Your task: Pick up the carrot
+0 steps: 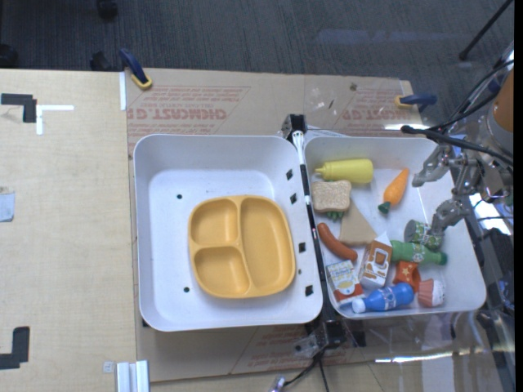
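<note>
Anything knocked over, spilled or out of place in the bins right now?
Nothing stands out. The carrot lies free in the right bin among the other toy food, and the yellow plate sits flat in the left bin. No spills outside either bin.

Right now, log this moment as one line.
task: pick carrot | carrot: lying in right bin, untouched | pincer: right of carrot, apart

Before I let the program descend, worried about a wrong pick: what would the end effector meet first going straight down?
Probably the green bottle under the end effector, not the carrot; depth is unclear.
</note>
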`<state>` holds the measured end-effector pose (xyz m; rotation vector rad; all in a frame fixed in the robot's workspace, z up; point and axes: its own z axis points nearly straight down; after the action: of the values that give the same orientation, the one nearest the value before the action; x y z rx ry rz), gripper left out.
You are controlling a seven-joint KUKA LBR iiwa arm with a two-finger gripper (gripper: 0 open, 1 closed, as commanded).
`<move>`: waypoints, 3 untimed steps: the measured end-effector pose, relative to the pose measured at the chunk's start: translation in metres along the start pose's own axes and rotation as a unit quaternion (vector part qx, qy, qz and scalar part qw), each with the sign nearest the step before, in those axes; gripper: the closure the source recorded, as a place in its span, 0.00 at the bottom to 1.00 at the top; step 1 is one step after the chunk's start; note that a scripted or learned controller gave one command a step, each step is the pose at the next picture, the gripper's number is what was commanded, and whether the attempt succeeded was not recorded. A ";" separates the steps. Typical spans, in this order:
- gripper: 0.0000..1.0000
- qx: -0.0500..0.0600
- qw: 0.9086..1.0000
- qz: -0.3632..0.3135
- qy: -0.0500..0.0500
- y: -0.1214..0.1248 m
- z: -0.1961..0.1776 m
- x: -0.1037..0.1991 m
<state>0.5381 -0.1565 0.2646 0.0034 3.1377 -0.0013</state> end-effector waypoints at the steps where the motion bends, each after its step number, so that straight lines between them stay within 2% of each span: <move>1: 0.00 0.000 1.000 -0.031 -0.001 -0.025 -0.021 -0.048; 2: 0.00 0.000 0.999 -0.048 0.000 -0.065 0.100 -0.097; 3: 0.00 0.000 0.991 -0.133 -0.001 -0.063 0.171 -0.103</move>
<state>0.6420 -0.2203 0.0937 -0.4131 3.1086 -0.0008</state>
